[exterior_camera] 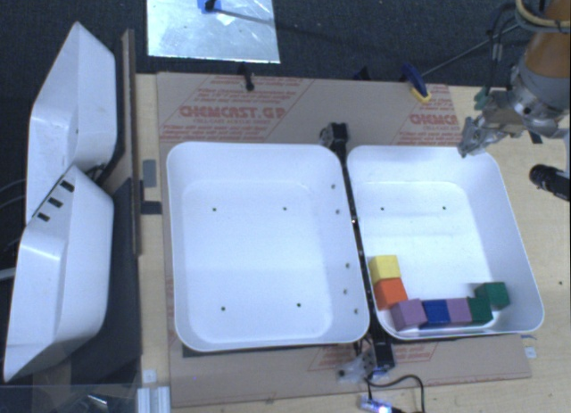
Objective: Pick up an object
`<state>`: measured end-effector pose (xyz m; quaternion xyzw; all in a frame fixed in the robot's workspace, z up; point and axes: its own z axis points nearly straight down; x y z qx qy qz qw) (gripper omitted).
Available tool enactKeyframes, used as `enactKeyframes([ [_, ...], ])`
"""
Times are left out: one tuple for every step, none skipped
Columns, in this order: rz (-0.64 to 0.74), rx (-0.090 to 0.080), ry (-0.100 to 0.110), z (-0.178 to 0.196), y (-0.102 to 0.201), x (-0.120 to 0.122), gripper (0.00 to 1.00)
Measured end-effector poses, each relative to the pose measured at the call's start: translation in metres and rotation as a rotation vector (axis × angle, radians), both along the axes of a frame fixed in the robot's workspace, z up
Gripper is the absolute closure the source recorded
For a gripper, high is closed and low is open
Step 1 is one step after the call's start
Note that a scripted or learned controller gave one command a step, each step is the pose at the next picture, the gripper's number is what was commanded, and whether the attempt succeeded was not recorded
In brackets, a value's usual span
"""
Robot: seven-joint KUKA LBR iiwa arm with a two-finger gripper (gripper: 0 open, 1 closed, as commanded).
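The blocks lie along the near wall of the right bin (500,197): yellow block (384,267), orange block (390,292), purple block (408,313), blue block (436,312) and green block (491,296), touching in a row. Nothing is picked yet, I judge. They are packed tight against the wall, which may hinder a grasp. The left bin (259,166) is beside. Far right, the gripper (472,139) hangs over the bin's far corner; I cannot tell its state.

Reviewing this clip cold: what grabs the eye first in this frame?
The cluster of colored blocks stands out most, packed along the near edge of the right bin: yellow, orange, purple, blue and green pressed together. Next is the gripper hovering at that bin's far right corner, well away from the blocks. The shiny metal sheet lies beyond the bins, at the top of the view.
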<state>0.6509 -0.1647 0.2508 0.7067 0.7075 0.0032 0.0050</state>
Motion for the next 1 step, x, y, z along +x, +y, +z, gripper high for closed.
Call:
enactKeyframes([
  [-0.001,0.002,0.013,-0.0303,-0.0195,0.0231,1.00],
])
